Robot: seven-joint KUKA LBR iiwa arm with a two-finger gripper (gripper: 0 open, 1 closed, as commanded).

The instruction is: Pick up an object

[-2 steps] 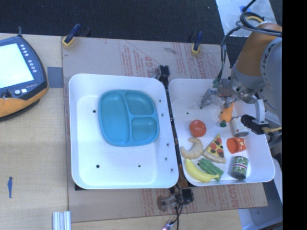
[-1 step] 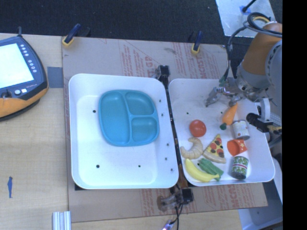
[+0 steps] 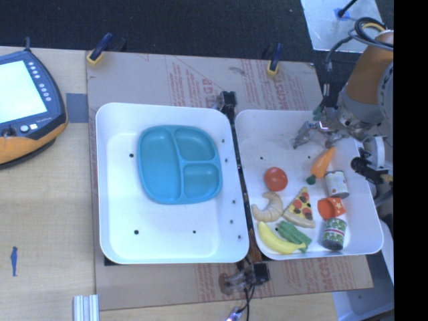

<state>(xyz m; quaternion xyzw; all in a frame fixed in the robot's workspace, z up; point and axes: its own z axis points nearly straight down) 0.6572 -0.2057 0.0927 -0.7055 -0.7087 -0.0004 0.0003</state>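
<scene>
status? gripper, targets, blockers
Gripper open, low over the right bin's far end, holding nothing. Carrot nearest, just beside it; tomato, pizza slice, banana untouched. Nothing blocking.

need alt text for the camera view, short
A grey robot arm's gripper hovers over the right white bin, above toy food: tomato, carrot, pizza slice, banana. The left bin holds a blue divided plate.
</scene>
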